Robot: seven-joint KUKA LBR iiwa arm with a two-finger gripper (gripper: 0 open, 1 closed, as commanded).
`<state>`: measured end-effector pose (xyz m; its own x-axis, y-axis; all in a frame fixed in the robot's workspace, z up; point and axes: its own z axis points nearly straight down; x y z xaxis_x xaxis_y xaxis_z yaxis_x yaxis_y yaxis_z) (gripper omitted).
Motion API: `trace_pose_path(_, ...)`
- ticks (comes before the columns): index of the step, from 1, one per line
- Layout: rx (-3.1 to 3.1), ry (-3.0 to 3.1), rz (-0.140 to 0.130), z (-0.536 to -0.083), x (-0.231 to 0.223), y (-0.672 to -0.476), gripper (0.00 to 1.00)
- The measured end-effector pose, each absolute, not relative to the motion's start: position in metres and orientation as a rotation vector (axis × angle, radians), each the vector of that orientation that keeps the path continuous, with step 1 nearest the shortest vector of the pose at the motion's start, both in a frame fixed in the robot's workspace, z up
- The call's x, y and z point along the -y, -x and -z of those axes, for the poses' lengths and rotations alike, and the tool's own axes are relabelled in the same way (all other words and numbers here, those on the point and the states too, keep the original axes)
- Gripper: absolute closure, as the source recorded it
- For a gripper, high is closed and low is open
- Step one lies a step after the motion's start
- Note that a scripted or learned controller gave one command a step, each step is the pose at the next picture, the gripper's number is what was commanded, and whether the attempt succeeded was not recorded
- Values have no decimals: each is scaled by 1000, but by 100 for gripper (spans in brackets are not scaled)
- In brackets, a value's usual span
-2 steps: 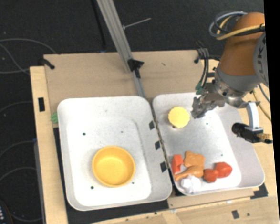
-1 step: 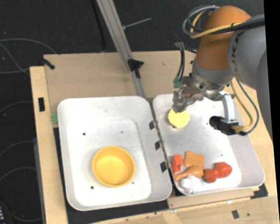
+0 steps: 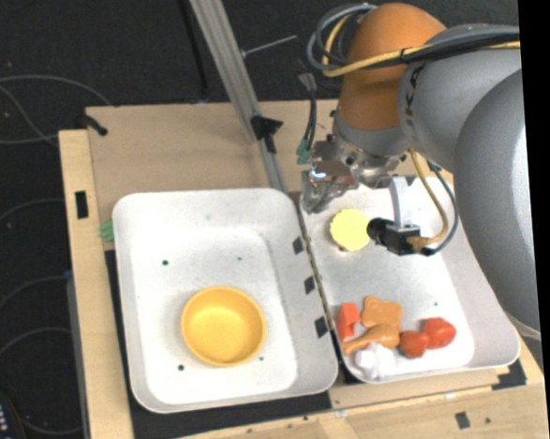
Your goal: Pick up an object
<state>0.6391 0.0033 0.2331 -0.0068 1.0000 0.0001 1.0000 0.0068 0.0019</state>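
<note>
A yellow bowl (image 3: 223,325) sits in the left bin (image 3: 149,232), toward its front. In the right bin (image 3: 467,275) a pale yellow round object (image 3: 349,230) lies near the back left corner. Along that bin's front edge lie an orange carrot-like piece (image 3: 347,320), a tan cookie-shaped piece (image 3: 382,319), a red object (image 3: 430,336) and a white object (image 3: 377,361), close together. My gripper (image 3: 317,194) hangs at the right bin's back left corner, just left of and above the pale yellow object. Its finger ends are too dark and small to read.
A grey metal strut (image 3: 232,76) slants down from the top to the gap between the bins. The arm's grey body (image 3: 475,125) covers the right bin's back right part. Black clips (image 3: 310,285) line the divide between the bins. Cables (image 3: 429,212) loop under the wrist.
</note>
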Motion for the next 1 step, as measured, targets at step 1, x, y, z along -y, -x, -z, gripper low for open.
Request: trace_pose_path(1, -2230, -2212, -6, -247, -51, -657, 100)
